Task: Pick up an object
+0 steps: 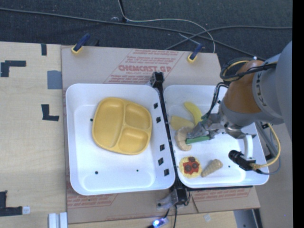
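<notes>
One overhead camera, slanted over both bins (76,127)

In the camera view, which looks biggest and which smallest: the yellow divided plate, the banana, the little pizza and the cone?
1. Yellow divided plate, by far.
2. Banana.
3. Little pizza and cone: these look about alike, so I won't rank them.

tray (121,125): we see plain yellow
bins (78,141): white
banana (193,111): yellow
pizza toy (190,166): red on yellow

Grey arm (278,87) with orange band (242,91) (yellow cables looping).
</notes>
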Action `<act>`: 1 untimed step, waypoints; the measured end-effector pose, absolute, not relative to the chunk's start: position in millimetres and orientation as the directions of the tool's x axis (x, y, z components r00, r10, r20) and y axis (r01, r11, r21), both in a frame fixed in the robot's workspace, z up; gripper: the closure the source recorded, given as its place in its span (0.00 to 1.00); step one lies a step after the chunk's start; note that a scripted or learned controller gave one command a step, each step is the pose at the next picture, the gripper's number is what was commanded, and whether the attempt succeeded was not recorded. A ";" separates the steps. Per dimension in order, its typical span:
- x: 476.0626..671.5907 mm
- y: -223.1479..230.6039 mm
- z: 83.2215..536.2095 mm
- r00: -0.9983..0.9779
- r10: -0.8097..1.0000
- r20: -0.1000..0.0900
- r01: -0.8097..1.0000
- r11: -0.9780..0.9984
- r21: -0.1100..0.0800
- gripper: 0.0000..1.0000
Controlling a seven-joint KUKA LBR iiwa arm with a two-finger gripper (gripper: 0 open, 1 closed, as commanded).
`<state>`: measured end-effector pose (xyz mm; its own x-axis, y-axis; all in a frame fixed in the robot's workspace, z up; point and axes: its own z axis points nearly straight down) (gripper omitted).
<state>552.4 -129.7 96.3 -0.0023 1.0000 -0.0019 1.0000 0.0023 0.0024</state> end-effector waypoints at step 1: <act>554.6 -133.3 139.0 -0.001 1.000 0.000 1.000 0.001 0.002 1.00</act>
<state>554.6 -133.3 139.0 -0.0010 1.0000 0.0001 1.0000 0.0010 0.0019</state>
